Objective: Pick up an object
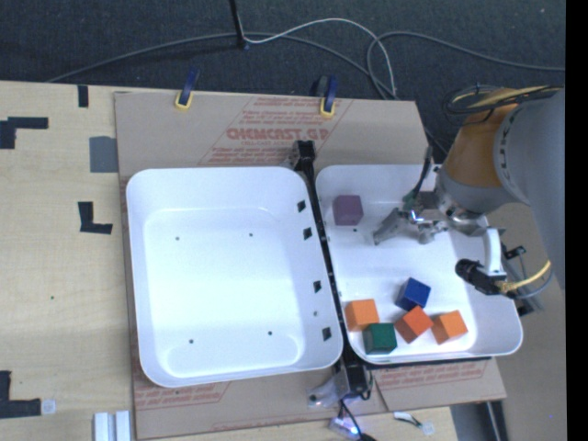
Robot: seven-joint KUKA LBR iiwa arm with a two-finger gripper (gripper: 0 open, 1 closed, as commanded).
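My gripper (405, 231) hangs over the right bin (496, 343), near its back half, with its fingers spread open and nothing between them. A purple cube (347, 209) lies just left of the gripper, apart from it. Toward the bin's front sit a blue cube (414, 293), a green cube (379, 338) and three orange cubes (362, 313) (414, 323) (449, 326), all well below the gripper.
The left bin (147, 200) adjoins the right one along a black clipped divider (317, 246). Both stand on a cardboard sheet (266, 127). The arm's orange-banded wrist (478, 150) looms over the right bin's far right corner, with cables (501, 278) beside it.
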